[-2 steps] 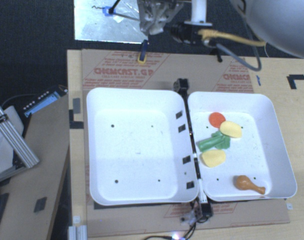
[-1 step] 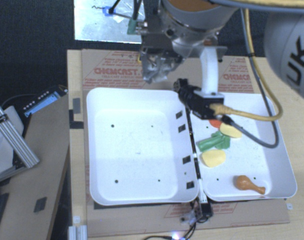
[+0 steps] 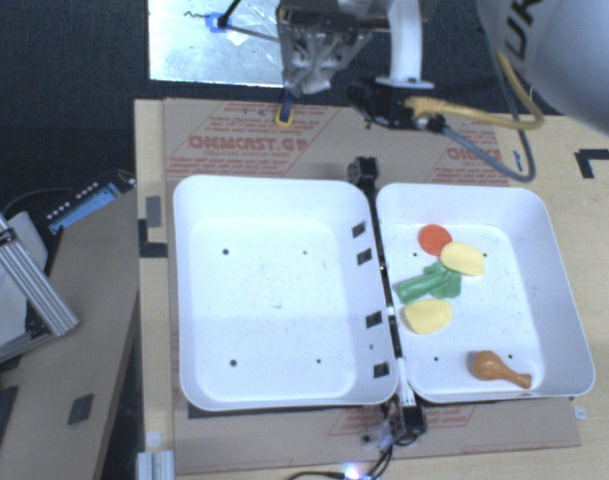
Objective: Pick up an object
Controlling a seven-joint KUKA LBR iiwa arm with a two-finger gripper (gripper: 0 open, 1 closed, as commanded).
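Several toy foods lie in the right bin [image 3: 559,268]: a red-orange disc [image 3: 435,238], a yellow lemon-like piece [image 3: 464,259], a green piece [image 3: 431,284], a pale yellow piece [image 3: 427,316] and a brown drumstick [image 3: 499,368] near the front. My gripper [image 3: 306,73] hangs high at the top of the view, beyond the far edge of the left bin [image 3: 274,298] and well away from all the food. Nothing shows beneath its tip.
A black hinge strip [image 3: 376,278] joins the two bins. A small yellow and blue tag [image 3: 284,118] sits on the cardboard behind the left bin. Yellow and grey cables [image 3: 464,118] run behind the right bin. An aluminium rail [image 3: 24,278] stands at the left.
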